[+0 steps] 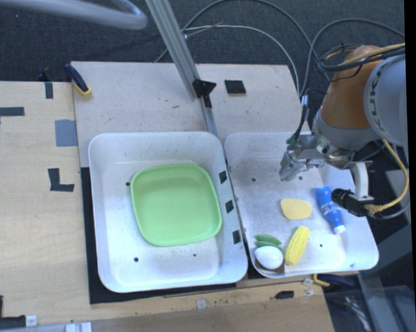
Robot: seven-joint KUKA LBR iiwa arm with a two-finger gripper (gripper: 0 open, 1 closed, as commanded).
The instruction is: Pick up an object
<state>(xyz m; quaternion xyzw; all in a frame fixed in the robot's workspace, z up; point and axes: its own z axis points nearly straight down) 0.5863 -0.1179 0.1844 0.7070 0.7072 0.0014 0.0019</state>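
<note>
Yellow corn cob (pixel 296 244) lay at 5 o'clock in the right bin (pixel 262 153), no legible writing anywhere; blue bottle (pixel 329 209) at 3 o'clock; gripper (pixel 290 168) above bare floor.

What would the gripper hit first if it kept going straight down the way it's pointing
Probably bare floor of the right bin. The gripper points down above the yellow piece, though depth is unclear.

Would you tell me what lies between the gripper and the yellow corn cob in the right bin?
In the camera view, a flat yellow piece lies between the gripper and the corn cob.
</note>
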